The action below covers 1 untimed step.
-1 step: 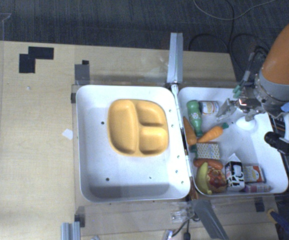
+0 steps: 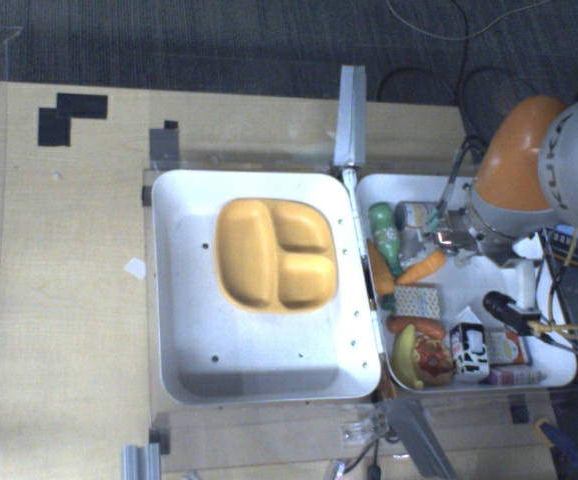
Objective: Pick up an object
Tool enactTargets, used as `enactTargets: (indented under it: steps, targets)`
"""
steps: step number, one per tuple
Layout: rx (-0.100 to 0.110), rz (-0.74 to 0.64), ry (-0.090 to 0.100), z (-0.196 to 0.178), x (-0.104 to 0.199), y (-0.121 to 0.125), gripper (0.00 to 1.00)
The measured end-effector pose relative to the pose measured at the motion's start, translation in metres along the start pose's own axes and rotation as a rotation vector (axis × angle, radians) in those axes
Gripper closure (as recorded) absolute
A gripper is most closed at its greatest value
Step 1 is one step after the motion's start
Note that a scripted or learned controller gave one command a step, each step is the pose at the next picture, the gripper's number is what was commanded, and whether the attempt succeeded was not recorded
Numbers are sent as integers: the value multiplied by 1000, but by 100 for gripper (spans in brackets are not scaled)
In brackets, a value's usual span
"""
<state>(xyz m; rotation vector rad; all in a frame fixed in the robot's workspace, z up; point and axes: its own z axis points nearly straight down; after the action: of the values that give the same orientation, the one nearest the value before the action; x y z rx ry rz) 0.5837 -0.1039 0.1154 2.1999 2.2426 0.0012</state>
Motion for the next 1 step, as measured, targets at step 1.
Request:
enactTargets:
  steps: [1]
  targets:
    - [-12, 55, -2, 26, 13, -9, 0]
